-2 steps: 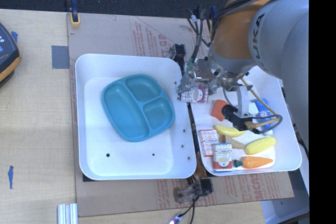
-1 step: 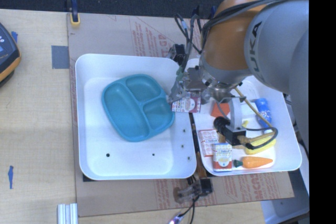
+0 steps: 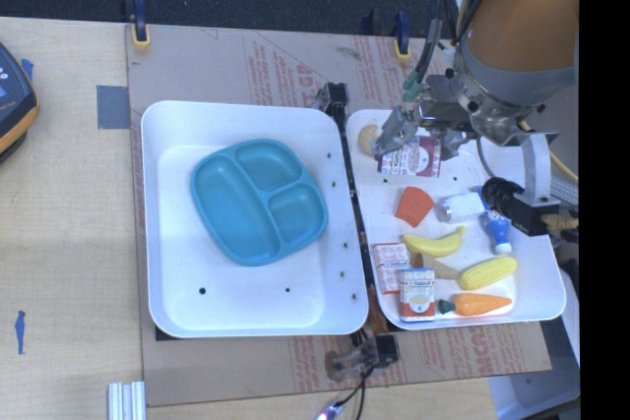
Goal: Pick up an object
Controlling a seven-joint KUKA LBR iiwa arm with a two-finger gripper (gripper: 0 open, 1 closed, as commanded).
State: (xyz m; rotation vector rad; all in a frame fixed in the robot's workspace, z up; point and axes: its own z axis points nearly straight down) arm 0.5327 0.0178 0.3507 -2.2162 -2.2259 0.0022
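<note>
The grey arm with its orange band reaches in from the right, wrist bent down and leftward, claw hanging low at its tip.

Right bin: toys crowd from centre to 6 o'clock, banana, corn, carrot, cartons. Open floor at 3 o'clock. Left bin: blue tray at centre; free margin around 6 o'clock.

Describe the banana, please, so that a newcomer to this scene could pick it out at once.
Look in the right white bin, the one crowded with toy food. Near its middle, below the orange wedge, lies the banana. It is plain yellow, smooth and curved, unlike the bumpy corn cob to its lower right.
</note>
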